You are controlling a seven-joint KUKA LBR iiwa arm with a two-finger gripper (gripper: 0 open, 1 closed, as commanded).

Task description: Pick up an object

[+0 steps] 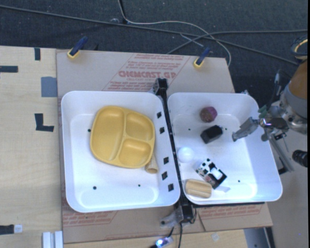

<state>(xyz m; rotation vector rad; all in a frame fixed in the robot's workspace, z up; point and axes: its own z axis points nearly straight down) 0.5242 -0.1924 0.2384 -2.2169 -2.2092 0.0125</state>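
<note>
The gripper (246, 128) hovers over the right bin's (268, 190) far edge, empty, whether spread I cannot tell; approach stage — next, descend onto the nearby black block (212, 134).

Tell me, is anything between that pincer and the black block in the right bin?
Nothing visible. The pincer sits just right of the black block, with bare white bin floor between them; the purple ball lies behind the block, off that line.

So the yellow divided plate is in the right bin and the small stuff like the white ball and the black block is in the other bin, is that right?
Not quite. The camera view shows the yellow divided plate in the left bin, not the right. The white ball and the black block are in the other bin, the right bin.
</note>
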